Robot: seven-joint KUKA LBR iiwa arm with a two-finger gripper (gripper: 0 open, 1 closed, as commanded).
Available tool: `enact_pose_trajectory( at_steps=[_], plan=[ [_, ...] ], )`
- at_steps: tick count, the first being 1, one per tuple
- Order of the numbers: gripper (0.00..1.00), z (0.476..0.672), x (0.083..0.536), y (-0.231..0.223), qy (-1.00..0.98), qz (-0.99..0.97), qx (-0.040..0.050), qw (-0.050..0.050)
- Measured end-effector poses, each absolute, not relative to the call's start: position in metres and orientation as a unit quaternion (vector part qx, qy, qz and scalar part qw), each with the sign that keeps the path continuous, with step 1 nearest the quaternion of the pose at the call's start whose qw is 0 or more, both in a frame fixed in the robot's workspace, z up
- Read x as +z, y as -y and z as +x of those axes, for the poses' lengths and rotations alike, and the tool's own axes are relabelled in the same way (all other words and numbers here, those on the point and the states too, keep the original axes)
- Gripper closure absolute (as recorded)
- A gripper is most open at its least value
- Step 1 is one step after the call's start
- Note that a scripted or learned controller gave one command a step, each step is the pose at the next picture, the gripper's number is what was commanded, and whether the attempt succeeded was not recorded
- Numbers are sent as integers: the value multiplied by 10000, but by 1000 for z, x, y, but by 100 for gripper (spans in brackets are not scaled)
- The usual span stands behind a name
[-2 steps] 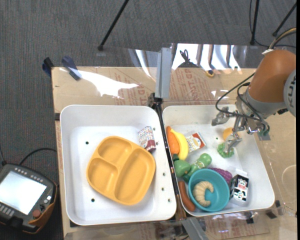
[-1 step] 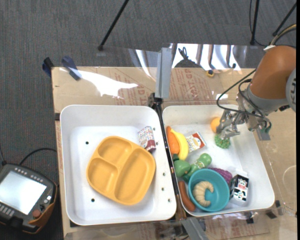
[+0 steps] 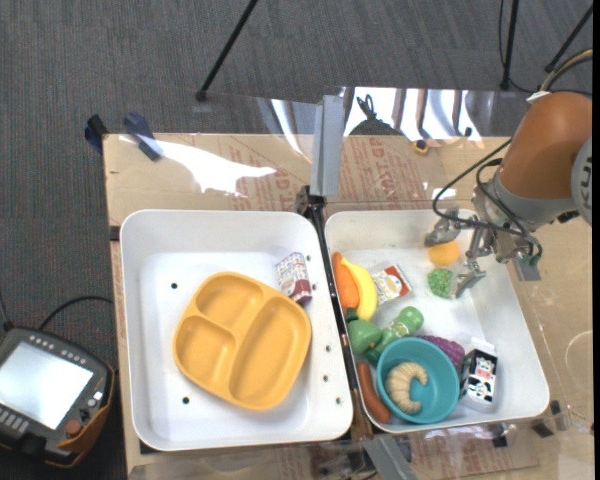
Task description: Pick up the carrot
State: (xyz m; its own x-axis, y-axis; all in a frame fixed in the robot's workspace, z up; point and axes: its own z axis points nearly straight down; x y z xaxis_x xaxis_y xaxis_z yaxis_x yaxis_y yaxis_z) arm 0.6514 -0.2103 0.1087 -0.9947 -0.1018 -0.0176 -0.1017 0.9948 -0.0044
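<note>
Hovering with spread fingers over the right bin (image 3: pixel 528 363), the gripper (image 3: pixel 458 253) grips nothing yet (approach step) and must travel to the carrot (image 3: pixel 345 282) beside the left wall.

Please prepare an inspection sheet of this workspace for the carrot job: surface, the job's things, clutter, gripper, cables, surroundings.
Surface: two white bins side by side, left bin and right bin, on a cardboard-covered bench.
Job's things: carrot lies at the right bin's left wall, touching the banana; not gripped.
Clutter: yellow divided plate and small carton in the left bin; teal bowl holding a croissant, broccoli, sausage in the right.
Gripper: gripper hovers open over the right bin's far side, beside an orange piece.
Cables: black cables loop at the wrist.
Surroundings: tablet on grey carpet, tripod legs.
</note>
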Motion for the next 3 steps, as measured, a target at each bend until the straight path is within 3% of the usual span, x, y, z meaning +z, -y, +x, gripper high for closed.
enact_pose_trajectory(
  at_steps=[1, 2, 3],
  plan=[
    [0, 645, 88, 213, -9995, 321, 10, 7],
    [100, 647, 101, 211, -9995, 307, 9, 40],
    [0, 647, 100, 210, -9995, 303, 13, 32]
  ],
)
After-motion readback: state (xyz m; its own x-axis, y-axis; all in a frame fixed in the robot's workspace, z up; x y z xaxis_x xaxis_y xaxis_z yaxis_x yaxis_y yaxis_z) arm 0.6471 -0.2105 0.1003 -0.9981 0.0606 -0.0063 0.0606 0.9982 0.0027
